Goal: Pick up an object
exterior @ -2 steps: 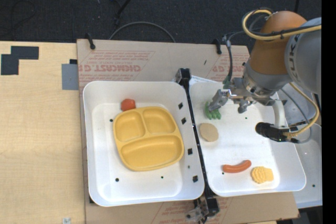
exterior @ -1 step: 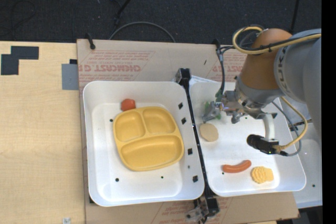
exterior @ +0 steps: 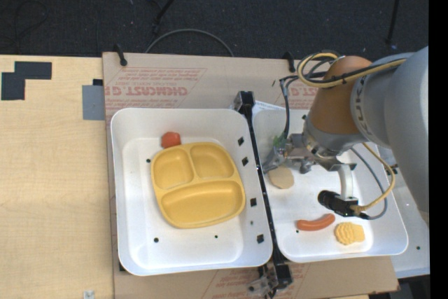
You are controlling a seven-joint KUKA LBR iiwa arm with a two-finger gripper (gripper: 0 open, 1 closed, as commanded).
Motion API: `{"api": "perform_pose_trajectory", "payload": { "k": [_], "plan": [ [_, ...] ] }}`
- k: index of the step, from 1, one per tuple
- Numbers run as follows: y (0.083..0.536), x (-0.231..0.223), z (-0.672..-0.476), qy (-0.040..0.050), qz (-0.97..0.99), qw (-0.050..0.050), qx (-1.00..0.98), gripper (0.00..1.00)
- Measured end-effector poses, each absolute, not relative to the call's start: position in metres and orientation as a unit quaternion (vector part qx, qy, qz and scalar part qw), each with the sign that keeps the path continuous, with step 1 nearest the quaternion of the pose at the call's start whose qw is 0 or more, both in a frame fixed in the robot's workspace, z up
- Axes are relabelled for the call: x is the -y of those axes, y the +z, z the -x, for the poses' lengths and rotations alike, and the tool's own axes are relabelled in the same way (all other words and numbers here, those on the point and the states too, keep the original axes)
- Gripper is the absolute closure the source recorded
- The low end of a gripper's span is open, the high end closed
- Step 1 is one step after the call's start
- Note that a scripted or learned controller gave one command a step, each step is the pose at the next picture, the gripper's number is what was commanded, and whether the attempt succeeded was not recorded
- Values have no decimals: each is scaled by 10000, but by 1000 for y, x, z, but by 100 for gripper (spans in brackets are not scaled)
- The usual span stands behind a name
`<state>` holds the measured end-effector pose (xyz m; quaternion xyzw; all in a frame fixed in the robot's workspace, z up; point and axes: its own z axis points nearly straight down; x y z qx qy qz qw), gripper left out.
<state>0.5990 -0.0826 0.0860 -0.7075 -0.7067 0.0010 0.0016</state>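
The arm is reaching in from the right and hanging over the right bin, with its orange band showing above the wrist. The wrist is pointing down toward the left part of that bin, close to the line where the two bins are meeting. The jaws are sitting under the bulk of the wrist, so it cannot be told whether they are open or closed.

Three loose things are lying on the floor of the right bin. A pale beige round piece is resting just beside the bin's left wall, directly under the wrist's lower edge as the view shows it. A red sausage is lying nearer the bin's front edge, and a bumpy yellow lump is sitting just beside the sausage's right end. Both are lying apart from the beige piece.

In the left bin, a yellow divided plate with three compartments is lying flat and turned slightly askew. A small orange-red piece is sitting outside the plate, right against its far left rim.

Both bins are resting on a brown cardboard sheet bearing red print, which is lying on the pale wooden bench.
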Motion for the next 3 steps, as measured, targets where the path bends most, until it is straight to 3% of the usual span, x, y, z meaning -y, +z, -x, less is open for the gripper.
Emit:
{"api": "perform_pose_trajectory", "payload": {
  "k": [1, 3],
  "plan": [
    [98, 84, -599, 14, 7089, 17, 7053, 100],
    [225, 86, -603, -14, 7068, -18, 7074, 100]
  ]
}}
